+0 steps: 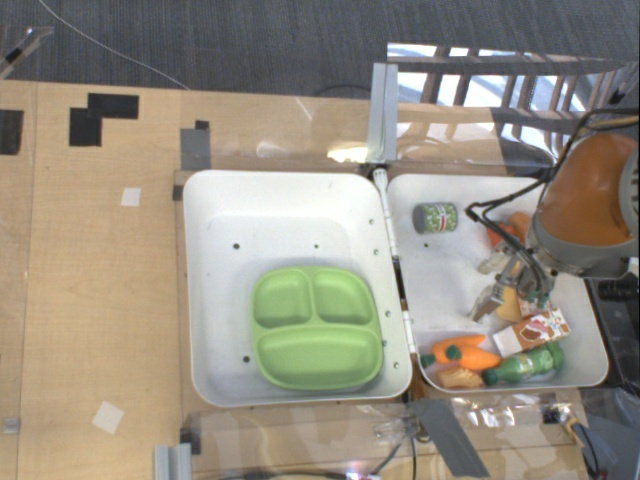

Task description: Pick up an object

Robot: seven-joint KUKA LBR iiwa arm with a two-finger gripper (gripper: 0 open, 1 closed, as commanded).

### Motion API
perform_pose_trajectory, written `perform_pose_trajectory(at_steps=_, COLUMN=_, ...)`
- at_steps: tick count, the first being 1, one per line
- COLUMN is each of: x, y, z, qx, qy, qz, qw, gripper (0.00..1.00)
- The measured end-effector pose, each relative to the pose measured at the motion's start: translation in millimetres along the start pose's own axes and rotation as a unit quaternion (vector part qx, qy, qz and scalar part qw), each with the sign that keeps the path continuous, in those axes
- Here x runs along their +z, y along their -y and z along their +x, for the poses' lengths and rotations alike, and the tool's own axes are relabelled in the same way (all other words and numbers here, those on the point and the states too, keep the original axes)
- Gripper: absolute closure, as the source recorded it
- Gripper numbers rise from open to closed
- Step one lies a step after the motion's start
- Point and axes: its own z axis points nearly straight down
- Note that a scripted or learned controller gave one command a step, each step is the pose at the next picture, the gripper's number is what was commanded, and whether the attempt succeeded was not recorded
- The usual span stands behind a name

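Two white bins sit side by side on the wooden bench. The left bin [220, 268] holds a green divided plate [317, 327] with three compartments, lying flat toward the bin's near edge.

The arm [590, 203] comes in from the right over the right bin [440, 288], orange band showing above the wrist. The gripper [498, 290] hangs low over the middle of that bin, pointing down and to the left. Can't tell from this angle whether it is open or closed; nothing visibly sits in its grip.

Objects in the right bin:
- small green can [435, 217] on its side near the far left corner, well apart from the gripper
- orange carrot [462, 352] near the front edge, with a tan piece [458, 376] just in front of it
- green bottle [525, 364] on its side, touching the carrot's right end
- red-and-white carton [532, 332] just behind the bottle, close to the gripper's right
- an orange-red item [500, 232] partly hidden under the arm; can't identify it

The front-edge cluster lies just below the gripper in the view; contact with any item can't be made out.
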Motion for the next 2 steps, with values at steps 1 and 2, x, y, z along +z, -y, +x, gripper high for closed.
perform_pose_trajectory(at_steps=1, x=-14.5, y=-3.4, z=-5.0, qx=-0.003, qy=0.010, qz=-0.002, qw=0.9999, gripper=1.00)
perform_pose_trajectory(at_steps=2, x=-148.7, y=-76.4, z=5.6, qx=-0.007, qy=0.003, qz=-0.004, qw=1.0000, gripper=1.00)
